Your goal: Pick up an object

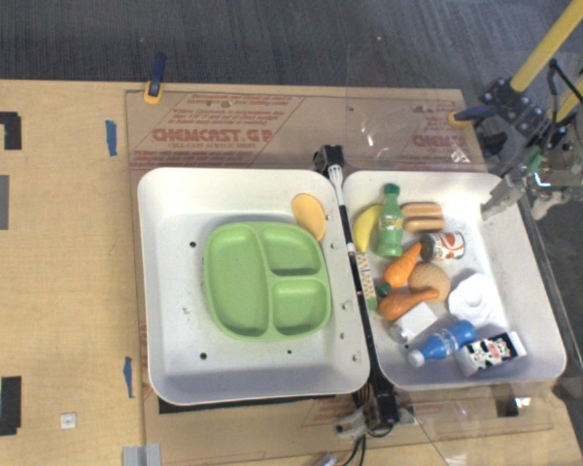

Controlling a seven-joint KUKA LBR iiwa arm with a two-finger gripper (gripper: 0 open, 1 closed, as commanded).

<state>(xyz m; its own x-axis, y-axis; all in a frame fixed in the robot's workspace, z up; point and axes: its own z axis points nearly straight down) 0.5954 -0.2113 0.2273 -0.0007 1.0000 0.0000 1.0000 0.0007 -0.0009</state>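
Tray (pixel 265 281), one, green, sits in the left bin (pixel 165 260); right of it, two carrots (pixel 404 265) and one blue bottle (pixel 441 343). Gripper (pixel 515 194) at the right bin's (pixel 544 328) edge, state unclear. Bench (pixel 58 260) is tan board.

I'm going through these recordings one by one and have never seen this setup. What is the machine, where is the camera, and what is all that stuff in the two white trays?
The one camera is fixed above a bench and looks down at a slant. The machine is a robot arm reaching in from the right; its gripper hovers at the upper right edge of the right bin, and nothing shows between its fingers. The left bin holds a green divided plate, with a yellow toy fruit near the bin's upper right corner. The right bin holds a heap of toy food and containers, including a green bottle, a hot dog, a carrot and a blue bottle. The job is to pick one up.
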